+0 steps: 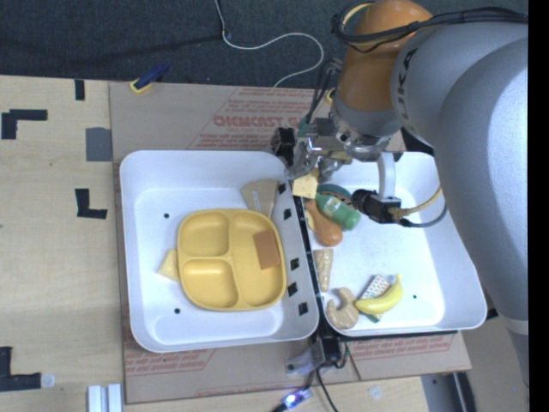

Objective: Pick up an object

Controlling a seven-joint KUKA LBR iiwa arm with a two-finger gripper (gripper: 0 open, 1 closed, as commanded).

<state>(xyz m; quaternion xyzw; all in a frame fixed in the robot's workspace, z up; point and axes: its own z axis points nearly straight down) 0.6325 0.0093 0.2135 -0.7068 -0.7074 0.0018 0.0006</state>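
Your gripper (pixel 302 168) hangs over the divider between the two bins, at the right bin's (pixel 446 256) 10 o'clock corner. You can't tell its state from here. The green object (pixel 339 209) and orange one (pixel 324 227) lie just off toward its 4 o'clock, the banana (pixel 382 297) further at 5. Red print on the cardboard (pixel 232 118) is too blurry to read.

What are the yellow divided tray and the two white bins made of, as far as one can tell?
The yellow divided tray looks like moulded plastic: one even colour, rounded compartment edges, a soft sheen. The left bin and right bin also seem to be plastic, smooth and white with rounded corners and a matte surface. Touch would be needed to confirm either.
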